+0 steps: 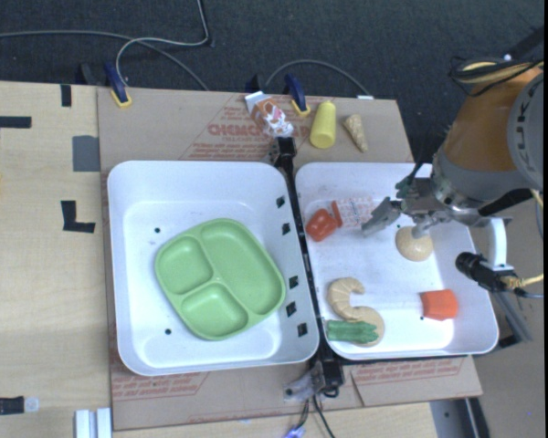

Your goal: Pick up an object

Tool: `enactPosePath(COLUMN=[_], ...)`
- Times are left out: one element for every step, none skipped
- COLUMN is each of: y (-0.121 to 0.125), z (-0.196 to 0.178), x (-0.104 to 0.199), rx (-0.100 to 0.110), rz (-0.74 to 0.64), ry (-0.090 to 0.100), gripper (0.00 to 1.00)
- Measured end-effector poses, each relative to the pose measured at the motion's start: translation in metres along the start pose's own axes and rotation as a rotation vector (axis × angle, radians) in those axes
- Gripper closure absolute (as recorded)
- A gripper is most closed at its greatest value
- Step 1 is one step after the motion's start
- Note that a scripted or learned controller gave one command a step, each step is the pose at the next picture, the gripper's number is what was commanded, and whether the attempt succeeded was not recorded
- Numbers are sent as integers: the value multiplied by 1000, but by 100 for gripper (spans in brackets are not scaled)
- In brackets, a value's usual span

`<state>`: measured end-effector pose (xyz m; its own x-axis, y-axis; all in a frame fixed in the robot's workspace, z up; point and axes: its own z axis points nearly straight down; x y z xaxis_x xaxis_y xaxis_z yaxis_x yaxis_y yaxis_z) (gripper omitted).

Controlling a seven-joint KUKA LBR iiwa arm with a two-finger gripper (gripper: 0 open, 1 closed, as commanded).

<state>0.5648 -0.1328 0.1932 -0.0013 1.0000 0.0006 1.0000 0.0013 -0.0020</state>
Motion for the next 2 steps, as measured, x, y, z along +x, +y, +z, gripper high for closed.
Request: enactPosePath(y=[16, 61], z=[90, 107], x=[33, 30], rx=[3, -3], rz=[-1, 0], ry=[0, -1], gripper=[0, 0])
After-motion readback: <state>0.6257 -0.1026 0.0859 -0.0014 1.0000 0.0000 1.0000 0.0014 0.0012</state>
